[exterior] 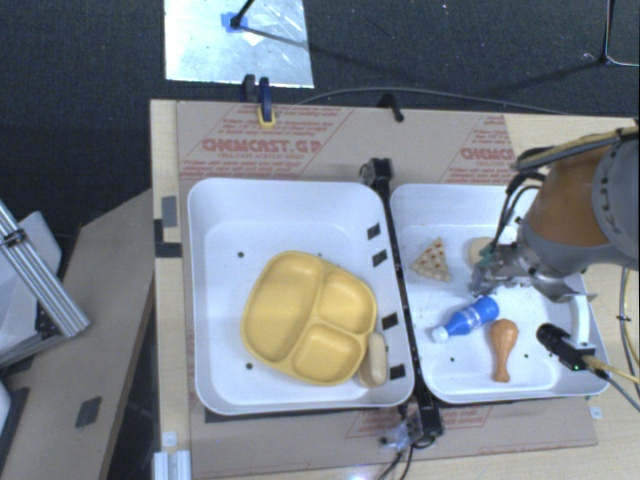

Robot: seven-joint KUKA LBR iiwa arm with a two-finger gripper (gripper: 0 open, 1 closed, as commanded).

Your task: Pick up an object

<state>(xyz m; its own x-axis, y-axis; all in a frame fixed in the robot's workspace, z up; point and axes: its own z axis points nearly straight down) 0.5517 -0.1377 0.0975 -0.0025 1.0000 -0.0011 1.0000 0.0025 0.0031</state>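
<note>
1. Cardboard-covered table (330, 133) bears two white bins.
2. Right bin (455, 200) holds a blue bottle (466, 319), a drumstick (502, 346), a pizza slice (432, 261).
3. Claw (492, 278) hovers at the bottle's 1 o'clock; grip unclear.
4. Left bin (230, 208) holds a yellow tray (308, 316).

light: bright, even | glare: white bins (215, 298) | focus: slightly soft

Brown protective-paper board (300, 138) printed in red under two shallow white bins (215, 268); blue-and-yellow clamp (264, 101) at far edge; shiny metal sheet (237, 26) on dark carpet beyond.
</note>
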